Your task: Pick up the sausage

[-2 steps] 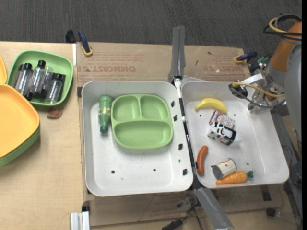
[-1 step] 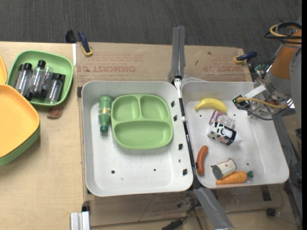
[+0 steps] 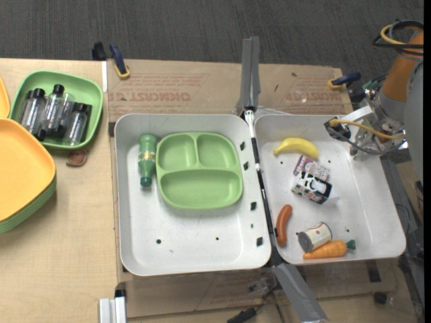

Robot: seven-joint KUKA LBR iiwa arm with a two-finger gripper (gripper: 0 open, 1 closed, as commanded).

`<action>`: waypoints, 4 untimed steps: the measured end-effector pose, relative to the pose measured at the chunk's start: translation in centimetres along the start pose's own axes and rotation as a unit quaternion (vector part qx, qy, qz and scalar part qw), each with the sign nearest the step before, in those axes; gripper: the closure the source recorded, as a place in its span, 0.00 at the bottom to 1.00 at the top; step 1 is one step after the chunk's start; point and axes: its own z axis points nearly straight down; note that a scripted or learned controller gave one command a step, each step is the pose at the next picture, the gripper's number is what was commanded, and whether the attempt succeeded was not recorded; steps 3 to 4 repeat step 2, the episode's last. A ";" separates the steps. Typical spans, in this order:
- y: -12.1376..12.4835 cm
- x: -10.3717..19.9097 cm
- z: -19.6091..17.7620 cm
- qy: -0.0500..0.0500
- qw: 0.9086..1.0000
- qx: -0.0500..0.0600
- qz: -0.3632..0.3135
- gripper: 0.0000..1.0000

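The sausage (image 3: pixel 283 223) is a short red-orange link lying nearly upright against the left wall of the right bin (image 3: pixel 377 200), in its lower part. My gripper (image 3: pixel 351 134) hangs over the bin's upper right corner, below the arm's orange band (image 3: pixel 404 69). It is well apart from the sausage, up and to the right of it. Cables and wrist parts crowd it there.
The right bin also holds a banana (image 3: pixel 297 147), a black-and-white packet (image 3: pixel 311 184), a small can (image 3: pixel 316 235) and a carrot (image 3: pixel 326 249) just right of the sausage. In the left bin (image 3: pixel 135 241) lie a green divided plate (image 3: pixel 200 169) and a green bottle (image 3: pixel 147 159).
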 end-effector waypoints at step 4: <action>-6.7 -0.6 2.0 0.000 1.000 0.001 -0.009 1.00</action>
